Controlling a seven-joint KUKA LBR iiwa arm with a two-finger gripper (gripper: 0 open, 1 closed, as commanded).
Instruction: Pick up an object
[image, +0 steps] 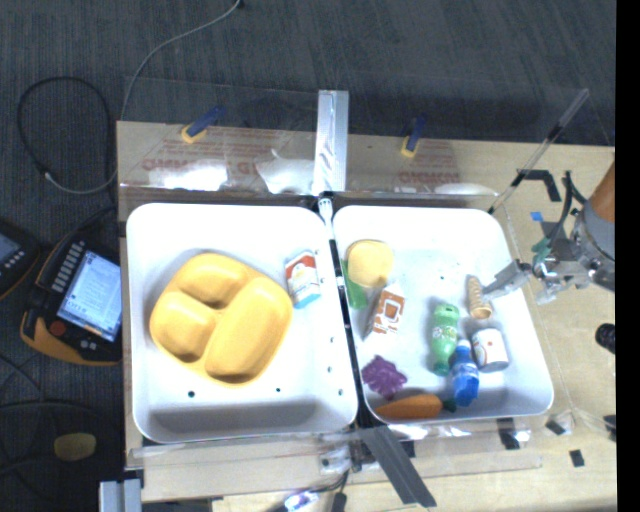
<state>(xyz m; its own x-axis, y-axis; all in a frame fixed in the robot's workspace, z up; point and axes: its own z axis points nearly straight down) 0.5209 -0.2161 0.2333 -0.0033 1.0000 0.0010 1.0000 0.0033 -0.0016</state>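
Plainly, the two-finger gripper (500, 283), its spread or closure unreadable, hovers at the right bin's (520, 385) three o'clock rim beside the small tan ridged cone (478, 298), which may roll away if nudged.

Both white bins (150, 400) look like smooth, slightly glossy plastic, and the big yellow piece (220, 315) shows a soft matt skin. Green bottle (444, 335) shines like plastic; the bench (570, 180) reads as bare, matt wood.
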